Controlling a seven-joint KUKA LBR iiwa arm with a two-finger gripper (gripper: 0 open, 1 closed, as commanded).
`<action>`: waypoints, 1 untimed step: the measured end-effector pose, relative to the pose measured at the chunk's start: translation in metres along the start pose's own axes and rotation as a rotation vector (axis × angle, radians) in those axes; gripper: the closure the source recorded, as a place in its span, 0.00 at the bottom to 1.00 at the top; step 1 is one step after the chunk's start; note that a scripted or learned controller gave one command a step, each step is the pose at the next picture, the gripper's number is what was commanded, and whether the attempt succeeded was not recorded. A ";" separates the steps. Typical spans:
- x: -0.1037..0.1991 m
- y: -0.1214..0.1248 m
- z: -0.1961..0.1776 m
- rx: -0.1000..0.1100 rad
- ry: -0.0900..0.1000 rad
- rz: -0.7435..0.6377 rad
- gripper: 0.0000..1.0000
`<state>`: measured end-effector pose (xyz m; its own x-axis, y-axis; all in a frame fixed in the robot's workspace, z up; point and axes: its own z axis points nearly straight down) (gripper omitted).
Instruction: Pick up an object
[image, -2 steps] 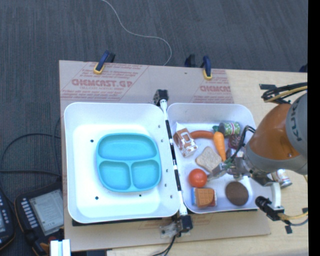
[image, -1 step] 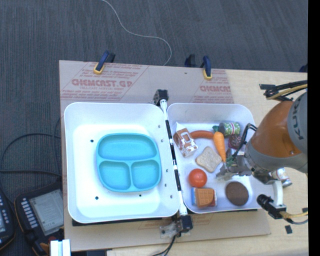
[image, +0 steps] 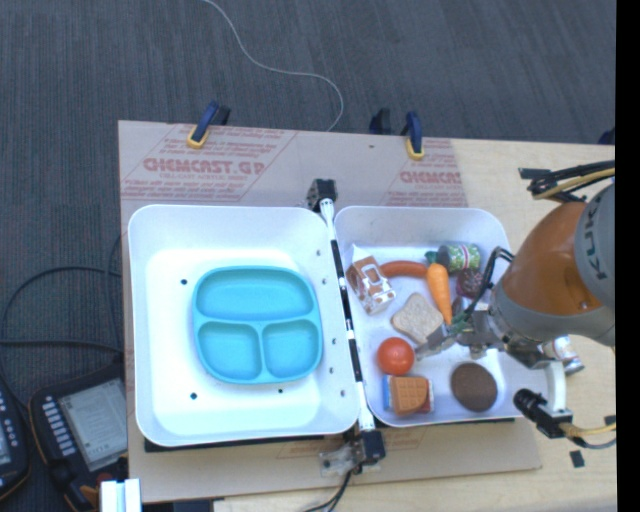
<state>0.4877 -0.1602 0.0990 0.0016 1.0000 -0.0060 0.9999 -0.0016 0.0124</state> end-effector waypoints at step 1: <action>0.000 0.001 -0.010 0.000 0.000 0.000 1.00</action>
<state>0.4881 -0.1602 0.1085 0.0015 1.0000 -0.0065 0.9999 -0.0014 0.0124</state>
